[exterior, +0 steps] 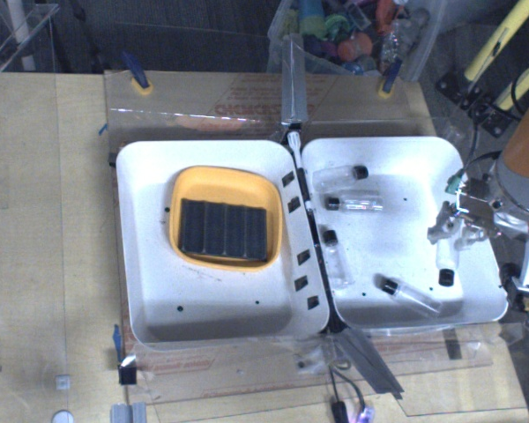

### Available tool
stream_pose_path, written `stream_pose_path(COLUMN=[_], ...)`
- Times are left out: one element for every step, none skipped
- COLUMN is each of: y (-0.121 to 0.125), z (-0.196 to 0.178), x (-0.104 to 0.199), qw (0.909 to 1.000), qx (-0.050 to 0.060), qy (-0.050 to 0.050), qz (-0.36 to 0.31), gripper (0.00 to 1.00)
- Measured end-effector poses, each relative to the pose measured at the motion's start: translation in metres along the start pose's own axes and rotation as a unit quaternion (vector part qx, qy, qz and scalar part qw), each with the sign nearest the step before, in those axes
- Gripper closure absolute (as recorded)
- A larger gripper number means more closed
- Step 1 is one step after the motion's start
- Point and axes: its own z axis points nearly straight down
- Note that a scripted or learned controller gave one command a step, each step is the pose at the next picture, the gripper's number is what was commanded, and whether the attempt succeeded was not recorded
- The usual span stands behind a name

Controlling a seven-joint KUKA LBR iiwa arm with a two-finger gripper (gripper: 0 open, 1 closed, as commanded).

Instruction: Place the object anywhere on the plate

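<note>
A yellow plate [222,180] sits in the left bin [150,236]. On it lies a flat black ridged block [227,230], covering most of the plate's middle. My gripper [450,234] hangs over the right side of the right bin [406,161], far from the plate. Just below the gripper is a short clear vial with a black cap [445,271]; whether it is held or resting on the bin floor is unclear.
Several clear vials with black caps lie in the right bin: one near the middle [354,204], one at the back [359,173], one by the divider [331,247], one at the front [407,294]. A raised divider [301,227] separates the bins. A tub of coloured toys [348,11] stands behind.
</note>
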Motion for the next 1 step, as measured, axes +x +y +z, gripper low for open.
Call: stream_pose_path(y=[0.0], z=[-0.0001], x=[0.0], qw=[1.0], qx=[0.0], qy=[0.0], qz=[0.0], gripper=[0.0])
